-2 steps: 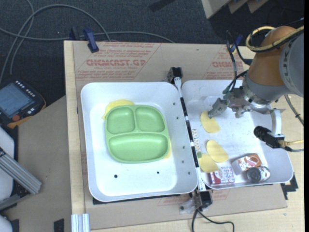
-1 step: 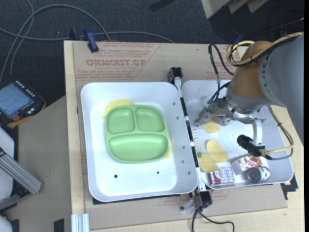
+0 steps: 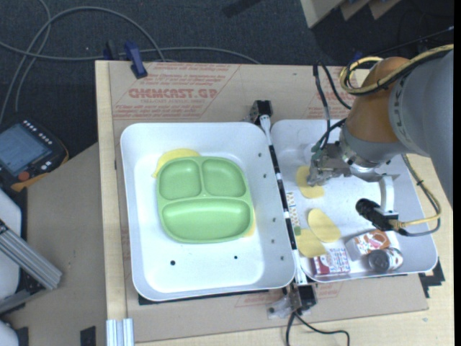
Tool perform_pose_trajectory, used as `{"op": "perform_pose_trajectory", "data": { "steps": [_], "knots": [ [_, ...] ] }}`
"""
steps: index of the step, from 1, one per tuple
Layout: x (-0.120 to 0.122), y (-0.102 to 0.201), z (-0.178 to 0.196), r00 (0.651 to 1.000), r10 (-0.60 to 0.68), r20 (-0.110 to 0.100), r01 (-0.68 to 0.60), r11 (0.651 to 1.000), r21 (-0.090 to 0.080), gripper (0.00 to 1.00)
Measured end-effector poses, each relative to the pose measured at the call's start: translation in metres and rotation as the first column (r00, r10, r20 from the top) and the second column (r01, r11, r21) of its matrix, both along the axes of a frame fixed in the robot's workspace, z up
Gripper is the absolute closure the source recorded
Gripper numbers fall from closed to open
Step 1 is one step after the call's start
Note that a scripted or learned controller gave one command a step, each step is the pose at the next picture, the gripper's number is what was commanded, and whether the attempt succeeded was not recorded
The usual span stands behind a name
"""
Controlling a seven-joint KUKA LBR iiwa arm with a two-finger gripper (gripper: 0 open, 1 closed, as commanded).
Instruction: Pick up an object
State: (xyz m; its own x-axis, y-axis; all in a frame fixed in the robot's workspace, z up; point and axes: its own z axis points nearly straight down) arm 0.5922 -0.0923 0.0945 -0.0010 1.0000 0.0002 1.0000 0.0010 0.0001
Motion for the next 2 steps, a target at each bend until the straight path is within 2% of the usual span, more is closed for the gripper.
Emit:
{"op": "perform_pose_trajectory", "data": {
  "steps": [1, 2],
  "knots": [
    [-0.0001, 0.0, -0.0001, 1.0, 0.0, 0.0, 0.0, 1.0, 0.0, 0.0],
    [0.0068, -0.0015, -0.0101, 1.0, 0.0, 0.001, 0.0, 1.0, 0.0, 0.0]
  ]
}}
